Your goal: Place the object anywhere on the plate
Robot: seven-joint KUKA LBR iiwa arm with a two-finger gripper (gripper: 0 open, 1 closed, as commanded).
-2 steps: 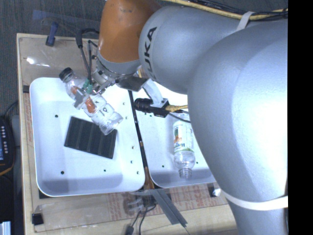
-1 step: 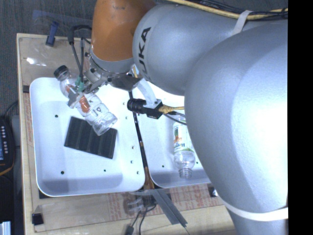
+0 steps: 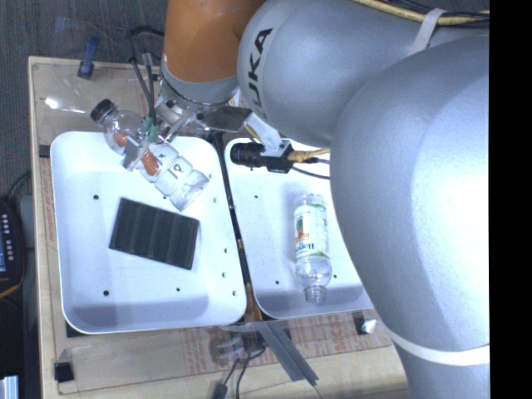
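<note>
The grey KUKA arm with the orange band [image 3: 349,115] fills the upper right and reaches across to the top of the left bin. Below it, the bench [image 3: 50,81] carries 2 shallow white bins side by side: the left white bin [image 3: 75,289] and the right white bin [image 3: 274,289], their inner rims almost touching.

In the left bin a dark, flat, ribbed rectangular plate [image 3: 155,233] lies near the middle, turned a little off the bin's edges, with bare white floor all around it.

A clear plastic bottle with a black cap and an orange-and-white label [image 3: 158,163] lies at a slant over the upper part of the left bin. Its capped end pokes past the bin's top-left rim and its base points toward the plate's upper right corner, close to it but not on it.

The 2-finger gripper [image 3: 158,131] sits right at this bottle's middle, under the orange wrist. The fingers appear to close around the bottle's body, so the pincer looks narrowed onto it; how much gap remains is hidden by the wrist and the clear plastic.

A second clear plastic bottle with a green-and-white label [image 3: 312,248] lies lengthwise in the right bin, cap toward the near edge, well apart from the gripper.
</note>
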